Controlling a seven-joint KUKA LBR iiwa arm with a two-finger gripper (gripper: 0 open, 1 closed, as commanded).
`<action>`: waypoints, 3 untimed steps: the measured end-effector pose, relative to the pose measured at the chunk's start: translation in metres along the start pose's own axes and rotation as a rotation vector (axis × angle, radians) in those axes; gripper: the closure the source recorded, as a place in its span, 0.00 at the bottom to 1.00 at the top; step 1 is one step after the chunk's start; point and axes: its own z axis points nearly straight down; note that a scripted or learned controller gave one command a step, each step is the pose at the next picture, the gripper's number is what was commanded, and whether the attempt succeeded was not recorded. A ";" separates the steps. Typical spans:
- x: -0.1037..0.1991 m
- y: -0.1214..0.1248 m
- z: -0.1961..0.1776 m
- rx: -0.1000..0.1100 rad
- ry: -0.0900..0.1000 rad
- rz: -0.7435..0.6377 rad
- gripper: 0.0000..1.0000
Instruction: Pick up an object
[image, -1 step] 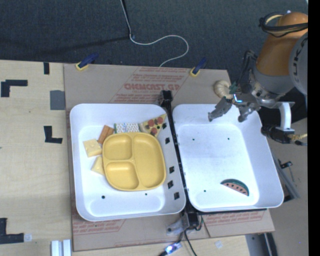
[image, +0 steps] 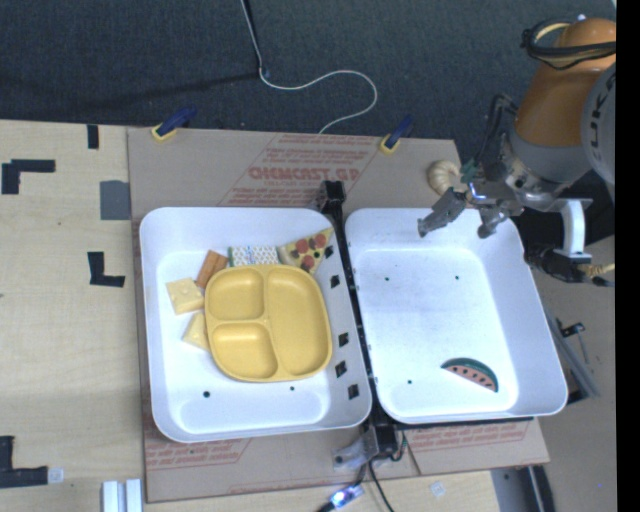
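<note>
Hanging over the far rim of the right bin (image: 540, 330), the pincer (image: 462, 217) has its fingers spread with nothing between them, so no pick is made yet. One watermelon slice (image: 471, 374) lies near that bin's front. The left bin (image: 160, 300) holds one yellow divided plate (image: 268, 321) and several small food pieces (image: 185, 295).

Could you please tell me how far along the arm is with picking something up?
Nothing looks done yet. The watermelon slice lies in the right bin; the yellow plate and small pieces sit in the left bin. In hand: the pincer hangs open over the right bin's far edge, with nothing between its fingers. Left: choosing a thing, descending, closing and lifting.
</note>
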 end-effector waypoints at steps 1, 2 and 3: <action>-0.005 0.003 0.062 0.004 -0.001 0.000 0.00; 0.002 0.004 0.124 0.004 -0.001 -0.002 0.00; 0.003 0.004 0.171 0.001 -0.002 -0.002 0.00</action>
